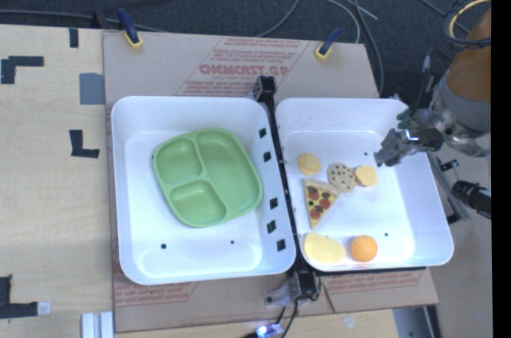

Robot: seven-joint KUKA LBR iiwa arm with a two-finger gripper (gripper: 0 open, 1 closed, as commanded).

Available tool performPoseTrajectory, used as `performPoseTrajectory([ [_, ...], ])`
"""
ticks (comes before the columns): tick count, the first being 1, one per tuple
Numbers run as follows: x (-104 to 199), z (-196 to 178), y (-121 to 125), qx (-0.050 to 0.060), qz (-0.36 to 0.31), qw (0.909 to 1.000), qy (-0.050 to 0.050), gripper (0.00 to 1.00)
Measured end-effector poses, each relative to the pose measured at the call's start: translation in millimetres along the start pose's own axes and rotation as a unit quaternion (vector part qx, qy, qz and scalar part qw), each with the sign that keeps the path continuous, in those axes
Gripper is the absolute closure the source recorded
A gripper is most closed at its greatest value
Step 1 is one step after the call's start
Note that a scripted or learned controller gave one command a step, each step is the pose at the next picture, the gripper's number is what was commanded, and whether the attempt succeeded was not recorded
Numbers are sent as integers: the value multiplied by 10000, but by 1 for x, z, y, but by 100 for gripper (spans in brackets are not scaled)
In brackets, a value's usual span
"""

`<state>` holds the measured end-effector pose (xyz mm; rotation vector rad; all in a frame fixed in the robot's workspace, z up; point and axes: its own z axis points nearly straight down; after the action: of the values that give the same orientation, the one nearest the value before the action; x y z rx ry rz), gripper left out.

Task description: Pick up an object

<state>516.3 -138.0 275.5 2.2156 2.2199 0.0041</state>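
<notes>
We see the gripper (386,153) over the right bin (415,200), finger state unclear, near toy cookie (341,176), pizza slice (318,201), orange (364,248), cardboard (239,65) print unreadable to us.

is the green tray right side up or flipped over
Right side up: the green tray lies flat in the left bin, its three compartments facing up with raised dividers visible.
</notes>
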Motion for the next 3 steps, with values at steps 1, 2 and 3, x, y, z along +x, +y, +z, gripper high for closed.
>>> performPoseTrajectory([
  [1, 58, 18, 8, 37, -18, 10000, 11, 100],
  [2, 102, 30, 11, 39, -16, 10000, 11, 100],
  [3, 156, 27, 25, 34, -23, 10000, 13, 100],
])
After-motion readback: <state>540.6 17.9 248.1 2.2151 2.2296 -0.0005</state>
